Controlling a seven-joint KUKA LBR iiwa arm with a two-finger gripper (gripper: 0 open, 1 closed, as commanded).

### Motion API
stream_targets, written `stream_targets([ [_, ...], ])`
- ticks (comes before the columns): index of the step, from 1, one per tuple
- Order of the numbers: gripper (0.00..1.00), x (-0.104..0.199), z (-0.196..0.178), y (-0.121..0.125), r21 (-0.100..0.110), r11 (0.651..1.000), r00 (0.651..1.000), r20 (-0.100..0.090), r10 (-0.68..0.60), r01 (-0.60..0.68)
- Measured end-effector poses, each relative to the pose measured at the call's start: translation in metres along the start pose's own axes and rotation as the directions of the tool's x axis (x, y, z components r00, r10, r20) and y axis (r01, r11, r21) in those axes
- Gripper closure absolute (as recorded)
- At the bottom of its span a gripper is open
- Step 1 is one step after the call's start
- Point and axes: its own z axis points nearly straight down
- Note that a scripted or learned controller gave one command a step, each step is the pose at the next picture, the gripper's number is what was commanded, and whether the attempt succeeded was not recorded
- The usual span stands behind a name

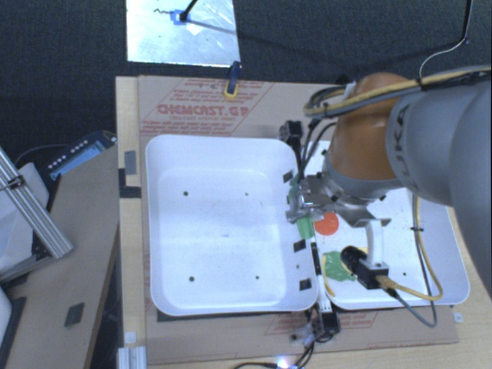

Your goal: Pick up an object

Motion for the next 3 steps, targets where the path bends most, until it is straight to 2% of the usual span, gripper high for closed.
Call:
stream_targets([
  [1,1.00,0.024,-0.042,-0.012,0.000,1.000,1.000,-0.001,0.002,-0.002],
  [2,1.00,0.082,-0.060,0.031,-0.001,1.000,1.000,-0.002,-0.001,0.001],
  [3,1.00,0.077,-0.013,0.049,0.007,1.000,1.000,0.002,0.008,-0.008],
])
